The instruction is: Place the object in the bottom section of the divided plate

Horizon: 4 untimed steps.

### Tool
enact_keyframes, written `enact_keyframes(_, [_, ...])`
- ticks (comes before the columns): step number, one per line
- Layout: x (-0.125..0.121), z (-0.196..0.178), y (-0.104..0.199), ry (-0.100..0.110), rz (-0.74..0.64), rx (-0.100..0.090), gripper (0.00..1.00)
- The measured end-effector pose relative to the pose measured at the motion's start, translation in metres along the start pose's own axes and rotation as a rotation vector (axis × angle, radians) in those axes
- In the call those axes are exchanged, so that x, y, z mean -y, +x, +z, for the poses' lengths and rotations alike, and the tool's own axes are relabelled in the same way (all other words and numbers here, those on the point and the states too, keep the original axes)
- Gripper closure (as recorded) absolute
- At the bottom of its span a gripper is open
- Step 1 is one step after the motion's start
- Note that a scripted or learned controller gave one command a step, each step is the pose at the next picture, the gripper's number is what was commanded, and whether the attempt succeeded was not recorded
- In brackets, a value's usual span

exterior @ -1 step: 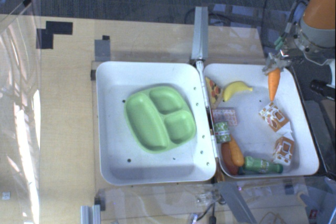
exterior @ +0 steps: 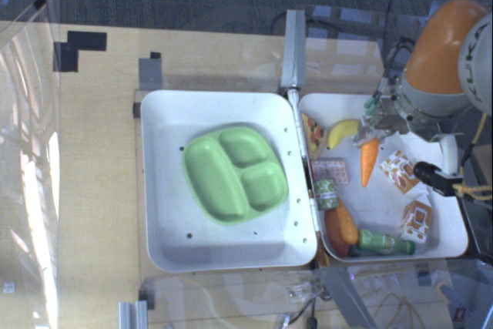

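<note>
In the camera view we see two shallow white plastic bins side by side on a pale wooden bench [exterior: 92,189]. The left bin [exterior: 166,243] holds one smooth green divided plate [exterior: 235,173], rounded, with three sections. The right bin [exterior: 454,239] holds the clutter: one tapered orange carrot [exterior: 368,162] at the centre, one curved yellow banana [exterior: 342,132] at its ten o'clock, two white packets with an orange lattice print [exterior: 399,170] [exterior: 417,218] at three and five o'clock, one green bottle [exterior: 383,243] lying flat at six, and a rounded orange piece [exterior: 341,226] at seven. A small printed pouch [exterior: 330,170] lies at nine o'clock — its writing is too small to read.

The gripper [exterior: 375,125] sits at the carrot's thick top end and seems to pinch it — the fingertips are hard to make out.
</note>
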<state>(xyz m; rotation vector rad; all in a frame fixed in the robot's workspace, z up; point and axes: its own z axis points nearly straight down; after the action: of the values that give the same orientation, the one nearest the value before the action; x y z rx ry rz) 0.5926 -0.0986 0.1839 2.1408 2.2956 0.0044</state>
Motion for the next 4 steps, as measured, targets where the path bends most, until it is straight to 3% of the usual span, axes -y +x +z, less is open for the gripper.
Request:
enact_keyframes(1, [0.051, -0.001, 0.066, 0.0, -0.003, -0.001, 1.0])
enact_keyframes(2, [0.056, -0.018, 0.052, -0.003, -0.289, 0.001, 1.0])
enact_keyframes(3, [0.097, -0.001, 0.117, 0.001, -0.421, -0.001, 1.0])
enact_keyframes(4, [0.098, -0.012, 0.093, -0.003, -0.499, 0.001, 1.0])
